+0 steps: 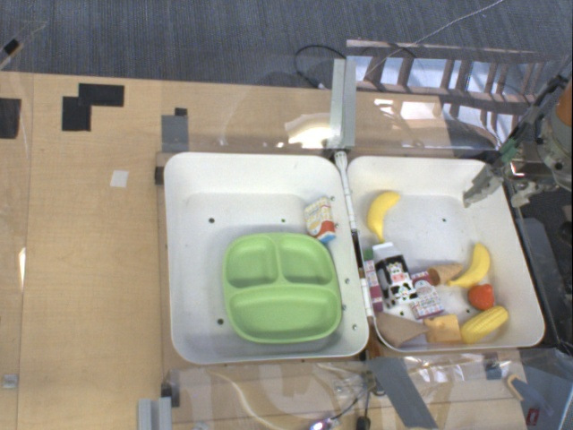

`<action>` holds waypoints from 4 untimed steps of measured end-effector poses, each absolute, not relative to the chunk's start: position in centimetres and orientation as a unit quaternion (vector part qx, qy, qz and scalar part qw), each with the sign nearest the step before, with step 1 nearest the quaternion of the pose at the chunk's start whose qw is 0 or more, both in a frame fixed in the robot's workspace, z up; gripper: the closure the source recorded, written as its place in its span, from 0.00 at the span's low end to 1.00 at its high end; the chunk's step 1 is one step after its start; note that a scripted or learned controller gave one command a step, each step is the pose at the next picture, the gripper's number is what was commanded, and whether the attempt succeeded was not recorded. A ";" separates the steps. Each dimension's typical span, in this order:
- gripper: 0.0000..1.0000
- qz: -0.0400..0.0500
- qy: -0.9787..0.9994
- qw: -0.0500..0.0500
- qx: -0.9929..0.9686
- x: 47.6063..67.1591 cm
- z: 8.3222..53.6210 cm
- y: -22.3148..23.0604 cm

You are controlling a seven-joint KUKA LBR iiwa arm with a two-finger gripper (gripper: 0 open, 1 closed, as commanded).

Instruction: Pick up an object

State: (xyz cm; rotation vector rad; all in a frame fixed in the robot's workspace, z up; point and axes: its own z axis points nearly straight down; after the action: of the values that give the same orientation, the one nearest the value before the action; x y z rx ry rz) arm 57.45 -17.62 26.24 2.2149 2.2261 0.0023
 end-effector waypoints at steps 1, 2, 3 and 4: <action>0.00 0.001 0.695 0.001 0.719 61.6 18.9 -15.3; 0.00 0.003 0.738 0.004 0.674 65.0 8.8 -12.8; 0.00 -0.005 0.759 0.001 0.651 66.3 8.9 -9.7; 0.00 0.003 0.773 0.006 0.634 62.4 9.0 -9.0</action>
State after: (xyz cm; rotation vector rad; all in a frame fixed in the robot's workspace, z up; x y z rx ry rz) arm 62.35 -9.03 9.03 1.9848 2.4201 0.0102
